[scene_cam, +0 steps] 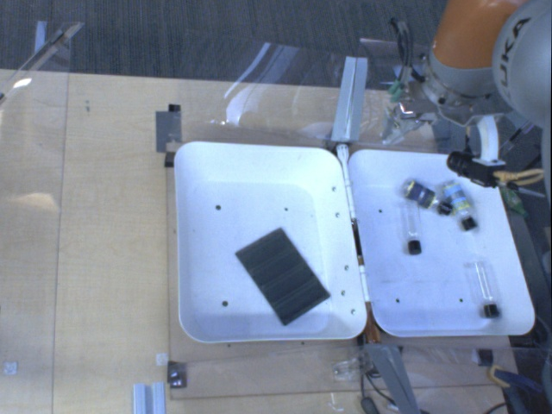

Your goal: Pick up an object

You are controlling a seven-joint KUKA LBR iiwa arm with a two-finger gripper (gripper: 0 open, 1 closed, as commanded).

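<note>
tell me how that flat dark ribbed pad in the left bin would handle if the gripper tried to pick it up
The dark ribbed pad lies flat on the floor of the left bin, so its thin edges probably give fingers little to pinch. It looks thin, so likely light. It lies apart from the walls, so a push would probably just slide it.

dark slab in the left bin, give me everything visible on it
The dark slab is a flat, thin rectangle, charcoal to black, with faint parallel ridges running along its length; the material looks like rubber or matte plastic. It lies flat on the floor of the left bin, turned diagonally, in the bin's lower middle, near the front wall but apart from it. Only the bin floor touches it, and it looks intact.
</note>
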